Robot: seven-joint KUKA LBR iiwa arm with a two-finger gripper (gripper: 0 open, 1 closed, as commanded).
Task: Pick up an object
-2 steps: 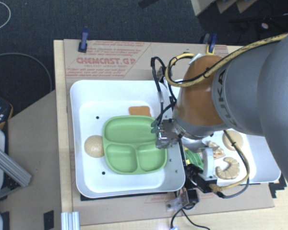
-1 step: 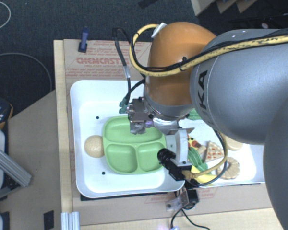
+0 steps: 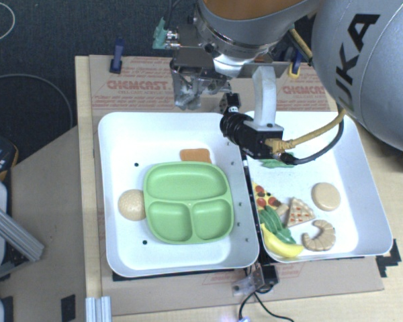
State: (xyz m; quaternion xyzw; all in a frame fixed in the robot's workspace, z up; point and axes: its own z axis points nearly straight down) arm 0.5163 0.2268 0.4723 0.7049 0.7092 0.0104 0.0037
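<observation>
My gripper (image 3: pixel 190 94): it hangs over the far rim of the left bin (image 3: pixel 107 180), above the brown board just behind that bin. It is grey and blurred.
My grip: I cannot tell whether it is spread or closed; the blur hides that.
My wrist: a white bracket (image 3: pixel 265 102) drops down just right of me, with a black unit (image 3: pixel 245 134) at its foot. The unit sits over the seam between the two bins, and a yellow cable (image 3: pixel 316 134) loops off it to the right.
My arm: the orange band and grey body come in from the upper right, over the far corner of the right bin (image 3: pixel 366 180).
Nearest object: an orange slab (image 3: pixel 195 155) lies flat in the left bin, touching the far edge of the green plate.
Green plate (image 3: pixel 188 202): a divided tray with three wells, lying flat in the middle of the left bin.
Tan round (image 3: pixel 131 204): it lies against the plate's left edge.
Under the black unit: a small green piece (image 3: pixel 277 163) lies at the far left of the right bin.
Right bin, near side: a pale disc (image 3: pixel 326 196) lies apart from a cluster of a pizza slice (image 3: pixel 299 212), a croissant (image 3: pixel 320 235), a banana (image 3: pixel 280 242) and a green leafy piece (image 3: pixel 272 217).
Red-spotted piece (image 3: pixel 261 193): it lies by the right bin's left wall, just beyond the leafy piece.
Board (image 3: pixel 148 72): brown with red lettering, under both bins.
</observation>
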